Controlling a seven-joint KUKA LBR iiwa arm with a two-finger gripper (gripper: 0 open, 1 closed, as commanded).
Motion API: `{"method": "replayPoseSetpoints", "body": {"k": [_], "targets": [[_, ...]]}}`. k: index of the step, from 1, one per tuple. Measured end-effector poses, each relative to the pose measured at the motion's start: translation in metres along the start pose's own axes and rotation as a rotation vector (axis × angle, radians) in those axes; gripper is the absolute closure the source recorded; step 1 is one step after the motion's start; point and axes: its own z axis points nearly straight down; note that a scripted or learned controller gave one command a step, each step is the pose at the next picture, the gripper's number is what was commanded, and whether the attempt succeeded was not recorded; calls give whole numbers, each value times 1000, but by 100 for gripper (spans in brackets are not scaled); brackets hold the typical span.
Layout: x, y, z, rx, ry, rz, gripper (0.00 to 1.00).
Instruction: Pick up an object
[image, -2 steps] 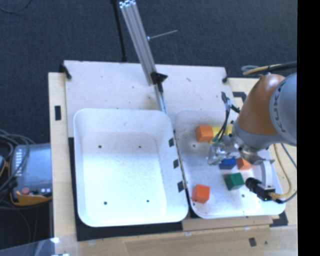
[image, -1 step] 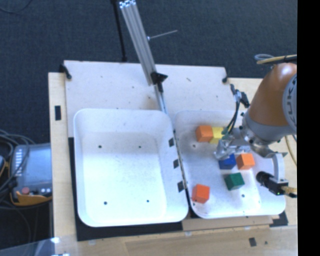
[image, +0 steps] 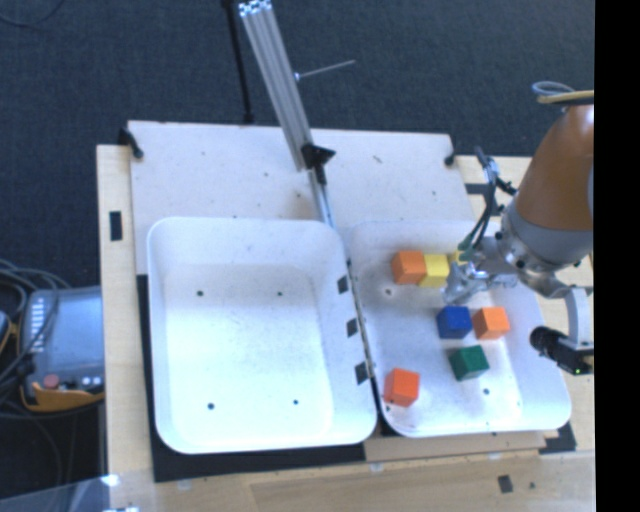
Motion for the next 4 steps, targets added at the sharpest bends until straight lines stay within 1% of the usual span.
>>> {"method": "replayPoseSetpoints", "body": {"k": [2, 3, 4], "targets": [[101, 52, -12, 3, 2, -1, 100], [143, 66, -15, 4, 3, -1, 100], [192, 83, -18, 3, 3, -2, 100]]}}
